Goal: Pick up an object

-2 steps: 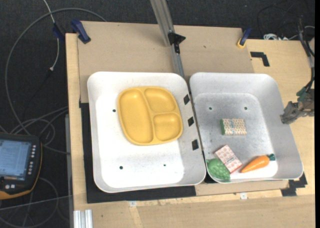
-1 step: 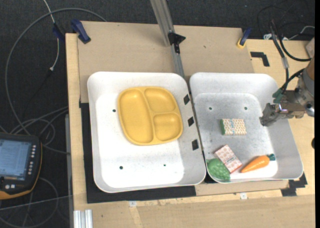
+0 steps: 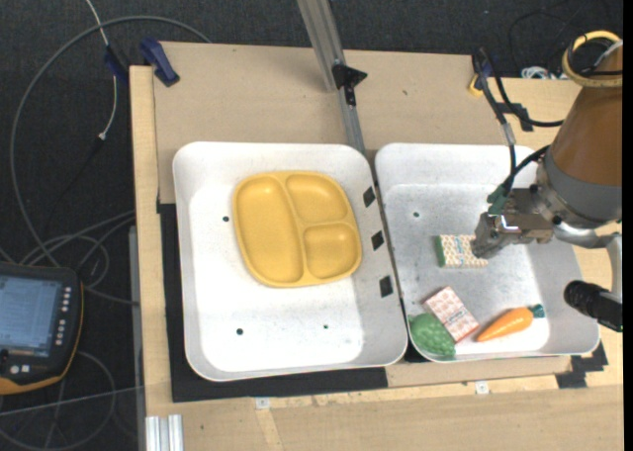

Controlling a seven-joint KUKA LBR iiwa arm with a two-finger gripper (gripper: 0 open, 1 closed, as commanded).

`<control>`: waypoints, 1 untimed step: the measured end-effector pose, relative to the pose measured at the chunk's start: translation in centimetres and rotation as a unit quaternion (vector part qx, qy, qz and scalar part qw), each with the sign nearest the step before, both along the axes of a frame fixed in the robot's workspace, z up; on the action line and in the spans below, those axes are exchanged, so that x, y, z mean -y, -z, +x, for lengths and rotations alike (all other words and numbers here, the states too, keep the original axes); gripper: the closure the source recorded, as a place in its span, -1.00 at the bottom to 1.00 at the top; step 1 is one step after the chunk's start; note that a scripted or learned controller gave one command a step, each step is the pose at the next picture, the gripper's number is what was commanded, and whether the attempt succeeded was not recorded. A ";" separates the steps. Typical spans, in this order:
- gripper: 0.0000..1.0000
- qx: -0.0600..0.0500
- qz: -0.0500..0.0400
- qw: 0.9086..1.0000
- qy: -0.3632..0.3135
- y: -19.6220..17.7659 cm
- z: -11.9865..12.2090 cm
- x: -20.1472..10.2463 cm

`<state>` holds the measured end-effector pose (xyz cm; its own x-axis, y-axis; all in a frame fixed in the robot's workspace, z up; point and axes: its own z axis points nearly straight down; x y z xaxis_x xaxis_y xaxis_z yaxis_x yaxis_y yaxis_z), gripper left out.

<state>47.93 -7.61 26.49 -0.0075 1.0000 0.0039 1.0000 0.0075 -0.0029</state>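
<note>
In the right bin [image 3: 435, 177] lie a small patterned block with a green edge [image 3: 457, 250], a red and white packet [image 3: 451, 310], a green leafy toy [image 3: 432, 335] and an orange carrot [image 3: 506, 323]. My gripper [image 3: 488, 242] reaches in from the right and hangs low at the right end of the patterned block, touching or just above it. The left bin [image 3: 198, 271] holds a yellow divided plate [image 3: 297, 227].
A metal pole [image 3: 326, 34] rises from the back between the bins. Black clips [image 3: 377, 239] sit along the seam between the bins. A tablet [image 3: 35, 325] and cables lie on the floor at the left. A black part [image 3: 593, 303] juts in at the right bin's edge.
</note>
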 end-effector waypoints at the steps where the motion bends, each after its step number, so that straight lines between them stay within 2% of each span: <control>1: 1.00 0.001 0.000 1.000 0.000 -0.2 0.1 -5.5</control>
<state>48.02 -2.14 26.70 -0.0076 1.0000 0.0039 1.0000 0.0076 -0.0018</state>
